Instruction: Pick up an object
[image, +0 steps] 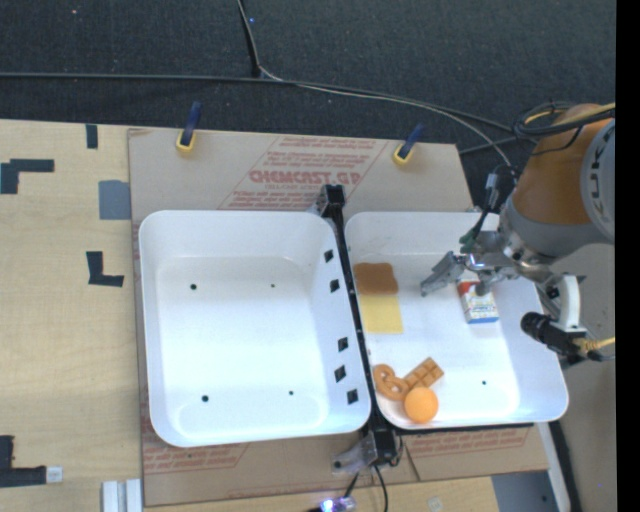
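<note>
My gripper (456, 287) hangs over the right bin (500, 395), toward its far right side. It is open: one grey finger (436, 278) points left and down, and the other stands by a small white box (481, 304) with a red top and a blue base. That box lies at the right finger's tip, not between the two fingers. A brown and yellow sponge (379, 297) lies by the divider. An orange ball (421, 404) and an orange-brown toy piece (407, 378) rest near the bin's front edge.
The left bin (240, 330) sits beside the right one, with a black divider rail (343, 300) between them. Both stand on a cardboard sheet (300, 175) held by two yellow clamps. A black cable crosses the dark backdrop.
</note>
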